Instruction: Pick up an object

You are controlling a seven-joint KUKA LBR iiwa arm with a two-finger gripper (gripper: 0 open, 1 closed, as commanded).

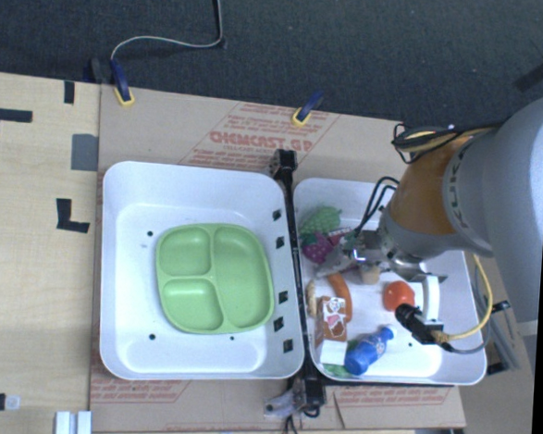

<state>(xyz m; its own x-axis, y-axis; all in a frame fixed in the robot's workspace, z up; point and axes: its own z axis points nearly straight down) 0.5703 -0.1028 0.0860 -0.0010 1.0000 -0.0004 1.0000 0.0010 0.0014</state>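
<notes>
My gripper (365,260) is low in the right bin (446,367), under the grey arm and its orange band, so its fingers are hidden. Around it lie several small things. Purple grapes (317,248) with a green leafy piece (322,219) sit to its left. A brown-orange packet (333,316) lies below it. A blue bottle (366,351) rests near the bin's front. An orange-red round object (399,295) sits to the gripper's lower right.
The left bin (133,202) holds a green divided plate (215,277). A black divider (290,259) runs between the bins. Cables (449,335) loop off the wrist over the right bin. Cardboard lies under both bins.
</notes>
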